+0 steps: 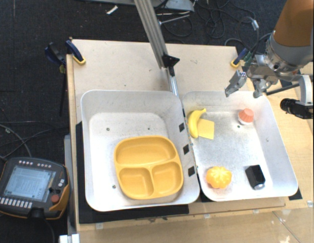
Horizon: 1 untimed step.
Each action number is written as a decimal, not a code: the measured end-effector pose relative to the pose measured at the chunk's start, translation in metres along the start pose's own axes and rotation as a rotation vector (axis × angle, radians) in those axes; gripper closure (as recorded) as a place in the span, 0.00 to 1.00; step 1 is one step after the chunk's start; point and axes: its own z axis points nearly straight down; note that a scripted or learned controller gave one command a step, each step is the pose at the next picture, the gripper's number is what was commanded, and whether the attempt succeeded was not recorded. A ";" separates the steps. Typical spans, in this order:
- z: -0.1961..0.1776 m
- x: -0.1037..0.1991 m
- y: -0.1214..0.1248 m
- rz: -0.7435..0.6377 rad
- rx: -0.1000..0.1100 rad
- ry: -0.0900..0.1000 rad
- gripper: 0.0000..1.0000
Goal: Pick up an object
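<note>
The right bin [278,151] holds a yellow banana [194,119] lying against a yellow block [206,129], a small orange-and-white object [245,116], an orange fruit [218,177] and a black box [255,176]. My gripper [246,88] hangs above the bin's far edge, its two fingers spread apart with nothing between them. It is up and slightly left of the small orange-and-white object, not touching it.
The left bin [96,105] holds a yellow divided tray [148,166]. A grey metal pole [152,27] slants down to the seam between the bins. A teach pendant [28,186] lies off the bench at lower left. Clamps [75,52] sit on the bench's far corners.
</note>
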 end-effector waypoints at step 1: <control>0.000 0.000 0.000 0.000 0.000 0.000 0.00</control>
